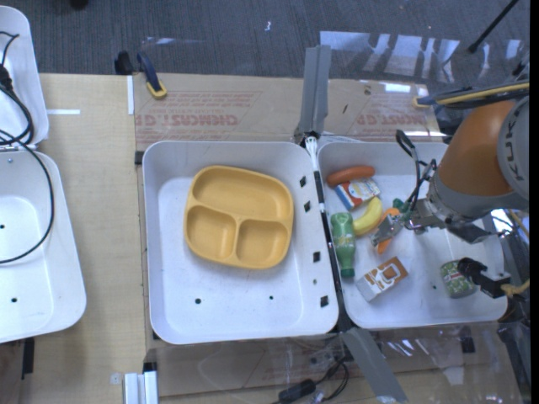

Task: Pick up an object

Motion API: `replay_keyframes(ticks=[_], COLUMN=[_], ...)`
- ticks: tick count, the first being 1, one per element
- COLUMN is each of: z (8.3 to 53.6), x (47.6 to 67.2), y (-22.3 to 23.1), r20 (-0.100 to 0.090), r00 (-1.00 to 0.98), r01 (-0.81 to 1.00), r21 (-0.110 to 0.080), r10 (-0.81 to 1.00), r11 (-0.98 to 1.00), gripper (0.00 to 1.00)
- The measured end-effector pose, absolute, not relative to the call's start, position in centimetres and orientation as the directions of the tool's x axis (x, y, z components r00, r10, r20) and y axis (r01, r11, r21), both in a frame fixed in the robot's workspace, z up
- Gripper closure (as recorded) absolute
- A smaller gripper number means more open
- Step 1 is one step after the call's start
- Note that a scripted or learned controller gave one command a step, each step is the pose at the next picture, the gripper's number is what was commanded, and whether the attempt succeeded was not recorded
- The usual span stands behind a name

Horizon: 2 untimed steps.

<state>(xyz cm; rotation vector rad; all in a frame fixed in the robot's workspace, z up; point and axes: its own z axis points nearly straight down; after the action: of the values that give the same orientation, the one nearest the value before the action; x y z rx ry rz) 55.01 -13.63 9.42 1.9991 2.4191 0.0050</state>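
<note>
Grey arm (472, 175) bent low over right bin (421, 305); tool (396, 224) state unclear.

Smooth matt yellow plastic tray (240, 217) in a glossy white plastic bin (168, 301); cardboard bench (219, 103).

Two white bins (168, 310) are being carried by the desk (101, 225). One yellow divided plate (239, 217) is being held in the left bin. One hot dog (350, 174), one banana (368, 217), one green bottle (343, 241), one small carton (381, 278) and one green can (457, 279) are being held in the right.

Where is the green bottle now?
The green bottle lies in the right bin, along its left wall, just left of the banana.
</note>
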Motion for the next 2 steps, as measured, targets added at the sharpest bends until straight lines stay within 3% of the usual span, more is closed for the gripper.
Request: replay_keyframes(ticks=[1,2], z=[10.1,17.3], x=[54.8,54.6], y=[-13.8,-12.8], r20=[0.000,-0.001], r00=[-0.183,-0.029], r01=[0.983,1.000], r21=[-0.001,-0.001], r10=[0.983,1.000], r11=[0.183,0.029], gripper=[1.00,1.00])
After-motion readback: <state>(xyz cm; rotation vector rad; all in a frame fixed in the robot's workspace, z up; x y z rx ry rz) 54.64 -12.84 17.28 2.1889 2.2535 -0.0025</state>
